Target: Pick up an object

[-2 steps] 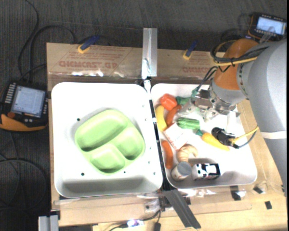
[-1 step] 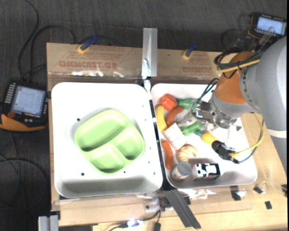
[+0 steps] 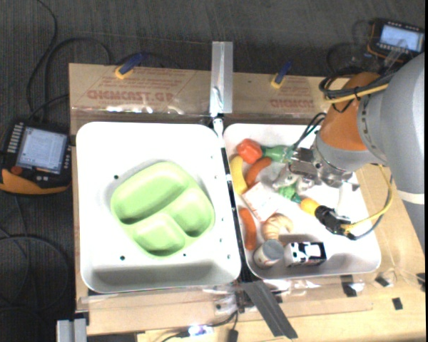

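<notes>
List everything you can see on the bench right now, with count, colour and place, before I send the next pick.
bins: 2, white, side by side on the bench
tray: 1, light green, three compartments, in the left bin
banana: 1, yellow, left edge of the right bin
tomato-like toy: 1, orange-red, far left corner of the right bin
box: 1, white and pink, middle of the right bin
shell-like toy: 1, tan, near the box
block: 1, black and white, near edge of the right bin
handheld screens: 2, orange-cased, left and far right
clamps: 2, blue and yellow, far edge
arm: 1, grey, orange band, over the right bin
tool: 1, metal, low among the toys
</notes>
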